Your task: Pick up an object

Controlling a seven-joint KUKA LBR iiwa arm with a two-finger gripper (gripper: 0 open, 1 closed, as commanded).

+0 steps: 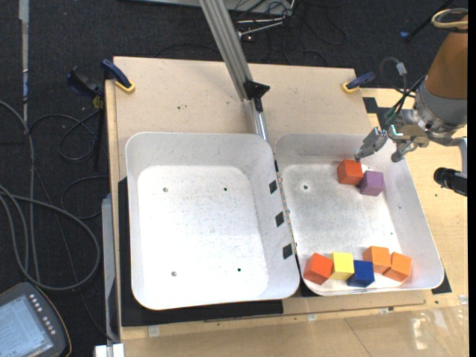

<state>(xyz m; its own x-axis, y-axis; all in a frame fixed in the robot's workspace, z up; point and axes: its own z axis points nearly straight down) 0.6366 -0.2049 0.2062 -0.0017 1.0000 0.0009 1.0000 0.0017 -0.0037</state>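
Likeliest target: orange cube (349,172) in the right bin (416,222), far end, touching the purple cube (372,182). Gripper (384,146) hangs just above and beyond them, fingers spread wide, nothing between them. I read this as the approach step. Next move needs a descent centred on one cube; the touching neighbour could block a finger. Five more cubes (360,266) along the near wall.
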